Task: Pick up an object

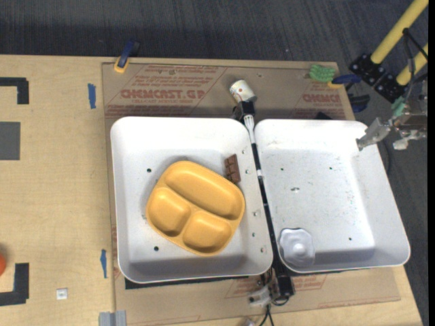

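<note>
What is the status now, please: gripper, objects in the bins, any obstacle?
Gripper at right bin's far right corner, holding nothing visible. Yellow tray and small brown block in left bin. Clear cup in right bin. No obstacle.

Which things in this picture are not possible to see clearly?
- Tool, camera view: blurred at the right bin's rim; its finger state is unreadable.
- Small dark brown block: the yellow three-compartment plastic tray partly covers it.
- Clear plastic lidded cup: contents too small to tell.
</note>
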`<state>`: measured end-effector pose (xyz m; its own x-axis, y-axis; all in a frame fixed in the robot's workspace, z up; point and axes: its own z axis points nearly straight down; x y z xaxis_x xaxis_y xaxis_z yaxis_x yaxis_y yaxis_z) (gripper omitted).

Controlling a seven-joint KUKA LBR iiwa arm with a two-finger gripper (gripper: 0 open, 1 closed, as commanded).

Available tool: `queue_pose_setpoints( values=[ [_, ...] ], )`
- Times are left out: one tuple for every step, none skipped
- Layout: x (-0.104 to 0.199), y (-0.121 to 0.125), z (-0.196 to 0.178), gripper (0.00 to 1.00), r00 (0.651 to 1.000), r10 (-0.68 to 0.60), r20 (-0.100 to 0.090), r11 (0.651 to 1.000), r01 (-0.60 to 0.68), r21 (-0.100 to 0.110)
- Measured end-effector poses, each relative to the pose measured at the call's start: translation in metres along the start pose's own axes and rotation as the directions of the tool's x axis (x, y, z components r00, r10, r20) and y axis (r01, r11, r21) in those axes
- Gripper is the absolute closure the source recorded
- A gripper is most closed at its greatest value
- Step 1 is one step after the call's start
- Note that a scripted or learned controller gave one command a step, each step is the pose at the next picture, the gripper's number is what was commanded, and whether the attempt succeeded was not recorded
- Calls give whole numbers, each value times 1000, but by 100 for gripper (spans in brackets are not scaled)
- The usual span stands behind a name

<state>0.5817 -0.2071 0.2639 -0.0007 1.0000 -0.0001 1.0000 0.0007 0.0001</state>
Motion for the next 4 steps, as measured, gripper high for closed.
queue_pose_setpoints(
  values=[
    [-5, -56, 143, 0, 995, -100, -2, 995, 100, 1],
    [55, -87, 179, 0, 981, -194, -1, 981, 194, 0],
    [97, -48, 178, 0, 972, -234, 0, 972, 234, -4],
    [106, -103, 172, 0, 998, 59, -2, 998, -59, 3]
  ],
)
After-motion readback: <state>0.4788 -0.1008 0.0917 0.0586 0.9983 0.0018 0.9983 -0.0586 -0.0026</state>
